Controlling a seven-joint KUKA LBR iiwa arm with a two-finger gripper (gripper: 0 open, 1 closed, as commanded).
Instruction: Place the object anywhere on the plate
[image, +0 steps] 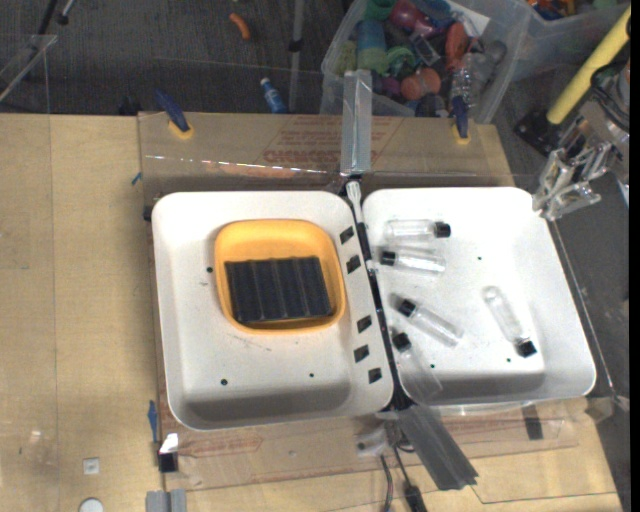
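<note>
Lying scattered across the right bin (560, 330) are clear plastic vials with black caps: two (415, 231) near its far left corner, one (428, 320) slanting by the divider, another (508, 320) toward the right edge. An orange plate (228, 245) holding a dark ribbed block (278, 290) sits mid-left bin (180, 300). Off the right bin's far right corner hangs the claw (562, 195), seemingly holding nothing; whether its fingers are apart I cannot tell.

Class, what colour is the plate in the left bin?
Orange, with a black ribbed insert; the shallow plate shows best in the camera view.
</note>
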